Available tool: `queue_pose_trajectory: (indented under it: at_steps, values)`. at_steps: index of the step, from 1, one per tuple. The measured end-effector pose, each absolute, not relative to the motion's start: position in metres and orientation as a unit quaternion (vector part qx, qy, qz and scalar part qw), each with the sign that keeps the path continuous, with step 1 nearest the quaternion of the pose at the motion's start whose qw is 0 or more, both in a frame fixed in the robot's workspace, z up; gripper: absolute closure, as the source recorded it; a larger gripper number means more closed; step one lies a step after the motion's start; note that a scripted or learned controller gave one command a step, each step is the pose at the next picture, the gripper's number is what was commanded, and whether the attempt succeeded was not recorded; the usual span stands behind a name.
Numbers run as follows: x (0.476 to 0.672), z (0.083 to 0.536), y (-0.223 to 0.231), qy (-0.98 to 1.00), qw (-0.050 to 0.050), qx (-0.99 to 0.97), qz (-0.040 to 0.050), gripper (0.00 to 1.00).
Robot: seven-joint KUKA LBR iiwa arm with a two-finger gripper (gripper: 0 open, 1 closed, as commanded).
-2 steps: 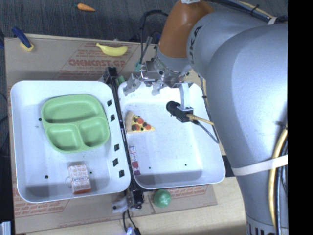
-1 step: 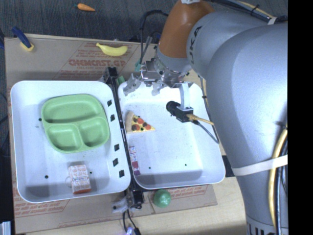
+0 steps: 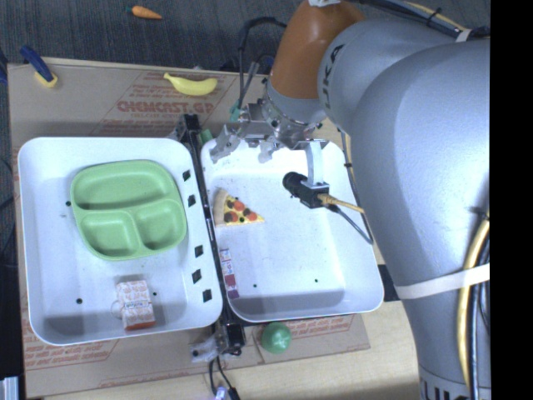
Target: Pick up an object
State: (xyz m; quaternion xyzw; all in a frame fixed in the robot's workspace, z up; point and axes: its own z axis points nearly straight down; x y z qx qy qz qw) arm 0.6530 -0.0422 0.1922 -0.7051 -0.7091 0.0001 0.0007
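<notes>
Near table edge: a small green ball (image 3: pixel 276 337) lies on the brown cardboard sheet (image 3: pixel 133 105) just outside the right bin's (image 3: pixel 333 294) front rim.

Left bin (image 3: pixel 33 223), shallow glossy white plastic: a small wrapped snack packet (image 3: pixel 135 303), white with red print, lies near its front edge. Behind it a matte pale-green divided tray (image 3: pixel 127 205), with rounded corners and three compartments, fills the middle and back.

Right bin: a toy pizza slice (image 3: pixel 234 210), a wedge with a tan crust and red and dark toppings, lies by the left wall, apart from the claw.

The claw (image 3: pixel 246 140) hangs over the right bin's back-left corner, wrist bent down under the orange band; whether it is released or clenched cannot be told.

Far edge: a yellow toy banana (image 3: pixel 191 82) lies on the cardboard. Beyond, a blue-and-yellow tool (image 3: pixel 37 66) and an orange toy carrot (image 3: pixel 146 12).
</notes>
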Motion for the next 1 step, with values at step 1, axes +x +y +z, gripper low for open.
queue_pose_trajectory:
  at_steps: [1]
  values:
    - [0.6530,0.1922,-0.0422,-0.709,0.001,-0.705,0.0001,0.00]
